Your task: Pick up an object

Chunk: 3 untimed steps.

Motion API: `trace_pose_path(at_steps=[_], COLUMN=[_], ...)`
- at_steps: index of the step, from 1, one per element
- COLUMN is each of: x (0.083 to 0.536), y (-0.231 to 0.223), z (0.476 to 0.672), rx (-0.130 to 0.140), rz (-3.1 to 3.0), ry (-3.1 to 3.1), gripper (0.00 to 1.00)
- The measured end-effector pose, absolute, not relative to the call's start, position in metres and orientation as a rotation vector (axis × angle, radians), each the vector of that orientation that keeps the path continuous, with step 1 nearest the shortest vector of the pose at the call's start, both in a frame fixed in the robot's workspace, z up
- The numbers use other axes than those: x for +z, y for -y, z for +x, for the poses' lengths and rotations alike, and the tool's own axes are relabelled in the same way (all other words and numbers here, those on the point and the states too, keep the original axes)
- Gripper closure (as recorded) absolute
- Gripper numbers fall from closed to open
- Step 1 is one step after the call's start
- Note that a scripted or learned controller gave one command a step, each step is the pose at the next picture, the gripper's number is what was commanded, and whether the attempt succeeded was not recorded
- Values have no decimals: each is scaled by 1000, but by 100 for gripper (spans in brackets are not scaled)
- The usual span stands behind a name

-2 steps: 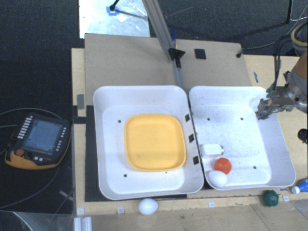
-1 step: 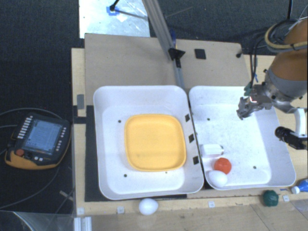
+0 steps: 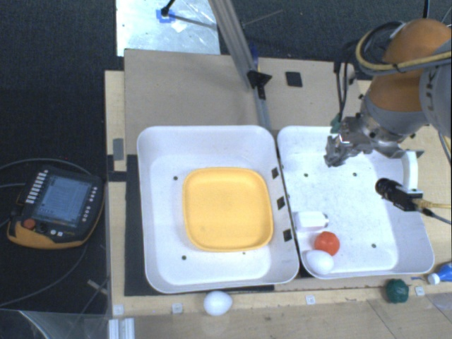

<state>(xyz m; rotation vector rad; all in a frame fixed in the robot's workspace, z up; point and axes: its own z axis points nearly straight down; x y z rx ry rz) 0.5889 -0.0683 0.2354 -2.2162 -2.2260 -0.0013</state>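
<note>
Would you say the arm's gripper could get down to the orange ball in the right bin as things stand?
Probably yes: the orange ball lies uncovered near the right bin's front, though a white block and a white egg crowd it.

Bright, even light; white bins [image 3: 212,143] glare; slightly soft, perhaps.

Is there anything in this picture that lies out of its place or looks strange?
Yes. A white egg-shaped object and a dark green ball lie on the bench outside the bins, near the front edge. The orange ball and the other items sit inside the right bin.
</note>
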Motion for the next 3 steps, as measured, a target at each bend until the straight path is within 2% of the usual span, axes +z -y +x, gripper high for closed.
trace_pose_path(at_steps=[2, 3], x=[245, 231], y=[-39, -83], z=[602, 610], rx=[-3, 0], rz=[-2216, -2217], ry=[2227, 2225], gripper=[100, 100])
